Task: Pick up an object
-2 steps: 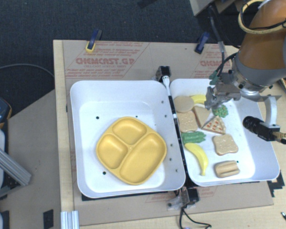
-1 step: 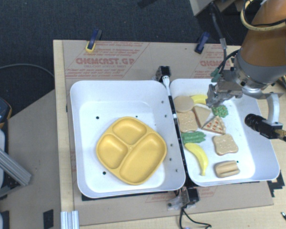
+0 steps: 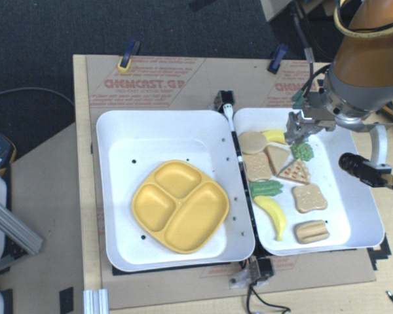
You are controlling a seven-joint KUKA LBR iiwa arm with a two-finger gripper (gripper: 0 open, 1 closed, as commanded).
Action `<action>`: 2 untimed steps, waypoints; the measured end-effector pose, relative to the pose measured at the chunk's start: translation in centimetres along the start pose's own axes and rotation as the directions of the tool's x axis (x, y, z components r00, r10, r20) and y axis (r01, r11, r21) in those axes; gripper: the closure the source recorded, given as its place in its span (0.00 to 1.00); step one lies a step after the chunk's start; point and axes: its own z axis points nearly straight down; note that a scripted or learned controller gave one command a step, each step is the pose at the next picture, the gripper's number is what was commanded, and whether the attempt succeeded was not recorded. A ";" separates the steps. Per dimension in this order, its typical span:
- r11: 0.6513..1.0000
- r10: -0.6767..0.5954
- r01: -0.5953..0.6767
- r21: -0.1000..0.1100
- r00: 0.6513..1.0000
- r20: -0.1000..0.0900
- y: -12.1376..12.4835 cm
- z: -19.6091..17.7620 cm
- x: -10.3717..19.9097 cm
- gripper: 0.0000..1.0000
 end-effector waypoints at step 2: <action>1.000 -0.004 0.004 -0.009 1.000 -0.003 -7.4 -11.4 12.6 1.00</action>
